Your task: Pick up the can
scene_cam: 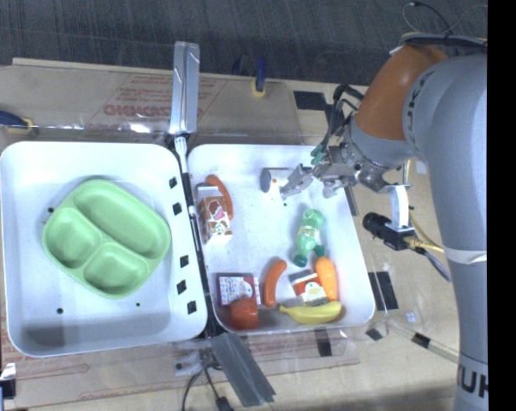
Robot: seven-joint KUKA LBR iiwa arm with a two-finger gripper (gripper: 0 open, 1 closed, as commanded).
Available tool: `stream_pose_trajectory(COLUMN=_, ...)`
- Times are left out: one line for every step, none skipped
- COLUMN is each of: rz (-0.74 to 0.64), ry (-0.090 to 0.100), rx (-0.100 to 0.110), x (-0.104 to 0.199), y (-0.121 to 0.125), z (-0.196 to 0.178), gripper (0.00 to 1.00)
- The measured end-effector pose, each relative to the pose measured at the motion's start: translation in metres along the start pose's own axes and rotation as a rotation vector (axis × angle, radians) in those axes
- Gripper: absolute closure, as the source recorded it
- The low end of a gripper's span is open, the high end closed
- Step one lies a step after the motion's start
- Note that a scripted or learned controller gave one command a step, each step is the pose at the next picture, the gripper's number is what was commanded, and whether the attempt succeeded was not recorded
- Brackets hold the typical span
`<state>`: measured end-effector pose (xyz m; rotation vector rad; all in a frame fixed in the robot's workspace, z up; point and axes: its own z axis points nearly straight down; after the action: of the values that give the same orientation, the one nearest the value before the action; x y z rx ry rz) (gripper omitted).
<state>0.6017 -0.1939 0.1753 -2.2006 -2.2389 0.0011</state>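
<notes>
Fingers (285, 182) of the arm seem to be spread open, as far as I can judge at this size, with nothing between them, and they hang over the far part of the right bin (240, 157), near its back wall. The thing I take for the can (236, 288) lies on its side with a red label at the near end of this same bin, well apart from the fingers. I cannot be fully sure it is the can, because the small carton (213, 217) beside the left wall has also a printed label. The can is in a crowded corner: a tomato (245, 315) touches it on the near side and a sausage (273, 281) lies just beside it on the right. I think the main risk is that the fingers come down on a neighbour, push the tomato, or close on the sausage instead. A can lying down may also roll away if only one finger touches it first. The green bottle (307, 236) stands between, so a low path could knock it.
</notes>
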Motion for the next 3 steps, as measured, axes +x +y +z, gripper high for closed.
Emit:
stream_pose_trajectory(rz=0.008, ry=0.000, rx=0.002, x=0.031, y=0.056, z=0.064, gripper=0.00)
stream_pose_trajectory(rz=0.001, ry=0.001, rx=0.005, x=0.033, y=0.056, z=0.055, gripper=1.00)
stream_pose_trajectory(rz=0.610, ry=-0.001, rx=0.001, x=0.065, y=0.056, z=-0.096, gripper=1.00)
